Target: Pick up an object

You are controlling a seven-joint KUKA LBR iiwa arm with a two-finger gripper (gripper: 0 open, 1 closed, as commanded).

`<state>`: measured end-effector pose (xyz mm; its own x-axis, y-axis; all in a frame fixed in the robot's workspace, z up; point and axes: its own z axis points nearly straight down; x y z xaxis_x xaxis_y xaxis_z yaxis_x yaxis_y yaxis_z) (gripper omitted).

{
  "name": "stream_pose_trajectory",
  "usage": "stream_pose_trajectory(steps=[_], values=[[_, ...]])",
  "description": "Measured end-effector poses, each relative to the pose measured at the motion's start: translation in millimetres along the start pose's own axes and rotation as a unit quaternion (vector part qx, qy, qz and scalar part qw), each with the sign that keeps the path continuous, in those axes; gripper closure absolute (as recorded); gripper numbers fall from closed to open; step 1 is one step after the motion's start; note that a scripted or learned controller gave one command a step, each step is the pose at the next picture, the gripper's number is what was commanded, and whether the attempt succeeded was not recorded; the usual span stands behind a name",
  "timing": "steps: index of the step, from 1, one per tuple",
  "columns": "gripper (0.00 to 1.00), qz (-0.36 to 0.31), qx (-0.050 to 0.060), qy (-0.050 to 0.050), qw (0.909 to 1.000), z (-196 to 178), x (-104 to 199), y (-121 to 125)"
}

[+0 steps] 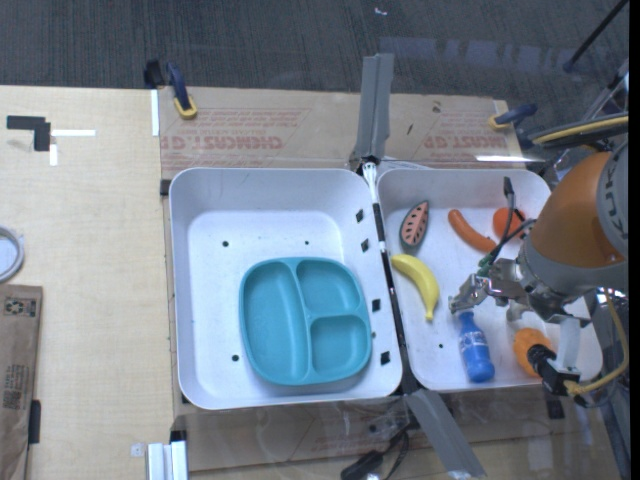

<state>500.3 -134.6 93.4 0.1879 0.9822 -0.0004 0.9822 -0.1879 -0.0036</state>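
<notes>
Where bottle [475,346] nears bin rim [440,383], gripper [470,296] seemingly just above

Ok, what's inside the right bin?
The right bin holds a banana, watermelon slice, blue bottle and an orange sausage-like piece. The arm covers its right part.

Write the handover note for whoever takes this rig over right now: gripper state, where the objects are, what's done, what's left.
Gripper: low in the right bin, just above the top of the blue bottle; whether it is open or shut cannot be told, and nothing is visibly held.
Right bin also holds the banana, the watermelon slice, an orange sausage-shaped piece and an orange object at the arm's side.
Left bin holds the teal divided plate.
Done: the arm is in the right bin, near the bottle.
Left: grasp and lift an object.
</notes>
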Motion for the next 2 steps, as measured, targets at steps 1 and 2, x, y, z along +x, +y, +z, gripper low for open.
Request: stream_pose_trajectory(steps=[1, 2], values=[[1.00, 0.001, 0.001, 0.000, 1.0000, -8, -1, 0], [1.00, 0.022, -0.001, -0.001, 0.9998, -158, 50, -23]])
